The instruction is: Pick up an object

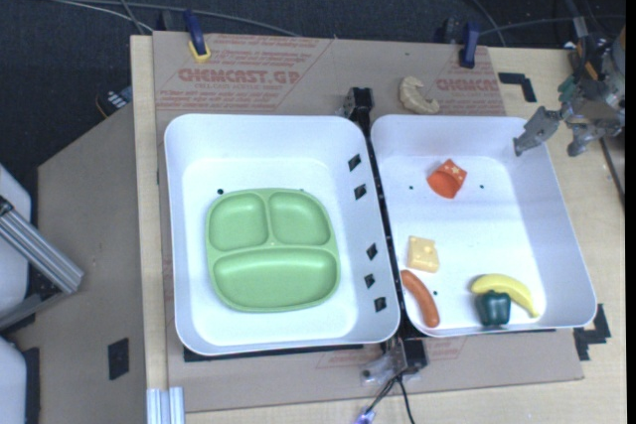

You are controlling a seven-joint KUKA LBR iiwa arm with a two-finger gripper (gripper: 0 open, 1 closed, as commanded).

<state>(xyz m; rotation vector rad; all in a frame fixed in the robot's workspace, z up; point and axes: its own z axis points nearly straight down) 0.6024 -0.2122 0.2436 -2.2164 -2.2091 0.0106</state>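
The right bin [556, 243] holds several toy foods: an orange-red piece [447, 179] near the back, a yellow cheese wedge [423, 254], a red sausage [420, 298] at the front left, a yellow banana [509, 290] and a dark green pepper [493, 310] touching it at the front. My gripper [553, 140] hangs over the bin's far right corner, well apart from all of them. Its two fingers [527, 136] stand spread, open, with nothing between them.
The left bin [189, 213] holds a green divided plate [272, 248]. A beige object [418, 94] lies on the cardboard behind the bins. Blue clamps [197, 39] grip the back edge. Cables run across the dark floor.
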